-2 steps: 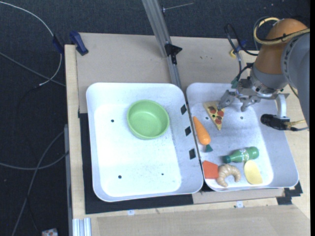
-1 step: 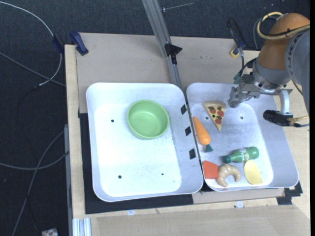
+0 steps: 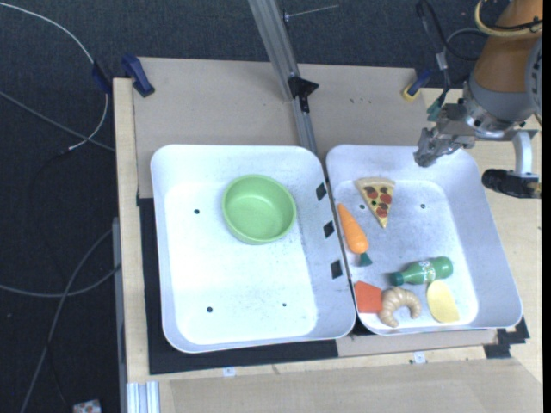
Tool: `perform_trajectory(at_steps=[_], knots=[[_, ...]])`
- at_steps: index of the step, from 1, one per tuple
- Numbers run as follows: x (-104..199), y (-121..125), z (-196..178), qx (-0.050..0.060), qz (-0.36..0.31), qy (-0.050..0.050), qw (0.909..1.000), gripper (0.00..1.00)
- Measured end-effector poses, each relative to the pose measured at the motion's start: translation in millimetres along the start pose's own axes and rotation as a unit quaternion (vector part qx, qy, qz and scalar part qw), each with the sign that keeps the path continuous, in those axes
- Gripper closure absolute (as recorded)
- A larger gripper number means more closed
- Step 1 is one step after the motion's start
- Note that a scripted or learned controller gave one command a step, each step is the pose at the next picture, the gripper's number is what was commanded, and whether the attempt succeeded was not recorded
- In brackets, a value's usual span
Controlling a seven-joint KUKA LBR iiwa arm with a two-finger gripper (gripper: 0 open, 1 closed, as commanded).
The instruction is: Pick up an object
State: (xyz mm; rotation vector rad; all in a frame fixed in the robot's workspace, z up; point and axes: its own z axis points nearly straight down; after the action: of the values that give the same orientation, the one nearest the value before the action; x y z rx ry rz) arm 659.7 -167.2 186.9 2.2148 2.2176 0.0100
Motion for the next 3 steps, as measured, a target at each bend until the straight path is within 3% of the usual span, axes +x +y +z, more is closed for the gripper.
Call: perform_trajectory(at_steps=[1,2,3], knots=[[0.4,1.7,-17.5,0.001,0.000,0.000,1.0000,1.00],[43.7,-22.4,-33.9,0.010,-0.001,0.004,0.9999,1.00],[87.5,-44.7,-29.2,0.012,-0.001,0.004,0.9999,1.00]])
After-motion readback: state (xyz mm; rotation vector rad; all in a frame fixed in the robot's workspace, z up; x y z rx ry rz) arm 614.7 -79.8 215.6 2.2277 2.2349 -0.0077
